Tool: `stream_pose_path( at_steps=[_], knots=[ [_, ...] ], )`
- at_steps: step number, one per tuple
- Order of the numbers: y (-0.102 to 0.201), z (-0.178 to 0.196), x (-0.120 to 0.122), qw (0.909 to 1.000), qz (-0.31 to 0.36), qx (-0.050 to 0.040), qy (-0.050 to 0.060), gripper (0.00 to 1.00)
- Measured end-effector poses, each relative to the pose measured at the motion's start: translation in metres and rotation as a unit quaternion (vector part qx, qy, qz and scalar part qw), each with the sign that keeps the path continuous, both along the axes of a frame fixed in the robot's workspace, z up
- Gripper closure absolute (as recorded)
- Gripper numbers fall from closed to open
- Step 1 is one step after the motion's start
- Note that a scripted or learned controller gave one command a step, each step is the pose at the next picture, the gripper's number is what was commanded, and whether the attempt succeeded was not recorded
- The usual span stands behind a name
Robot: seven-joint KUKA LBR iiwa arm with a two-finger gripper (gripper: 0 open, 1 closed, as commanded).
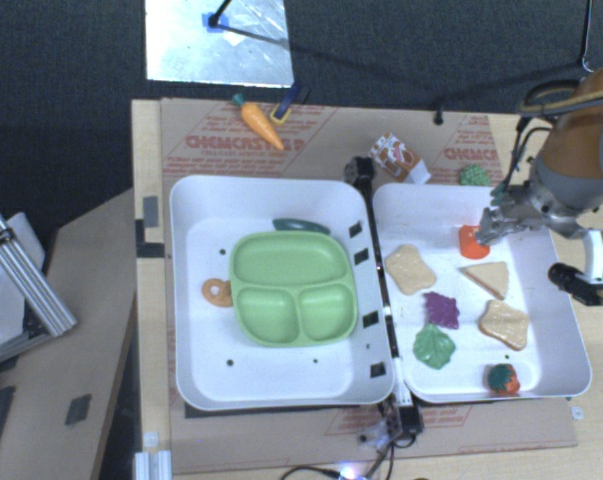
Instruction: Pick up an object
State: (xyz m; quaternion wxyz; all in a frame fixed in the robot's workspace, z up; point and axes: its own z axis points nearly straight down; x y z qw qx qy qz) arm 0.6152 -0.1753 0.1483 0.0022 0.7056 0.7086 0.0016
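Note:
My gripper (489,226) hangs low over the far right part of the right bin (571,353), reaching in from the right. Its tip is right against a small orange-red object (471,244) on the bin floor. Whether it grips that object I cannot tell. Spread over the same bin are a tan bread piece (409,268), a triangular sandwich wedge (488,279), a toast slice (505,323), a purple clump (441,309), a green leafy piece (433,346) and a red and green strawberry-like toy (501,378).
The left bin (196,368) holds a green divided plate (289,288), a small orange ring (217,292) and a dark teal item (301,226) behind the plate. Behind the bins lie a toy carrot (261,125), a small printed packet (394,155) and a green broccoli piece (473,176).

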Motion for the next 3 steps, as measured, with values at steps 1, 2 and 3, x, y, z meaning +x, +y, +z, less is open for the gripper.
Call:
stream_pose_path(
  at_steps=[1, 2, 3],
  knots=[
    [0.0, 0.051, 0.011, 1.0, 0.001, -0.0005, -0.001, 1.0],
    [0.0, 0.078, 0.013, 1.0, 0.001, -0.0002, 0.0, 1.0],
    [0.059, 0.081, -0.005, 1.0, 0.003, 0.0012, 0.002, 1.0]
  ],
)
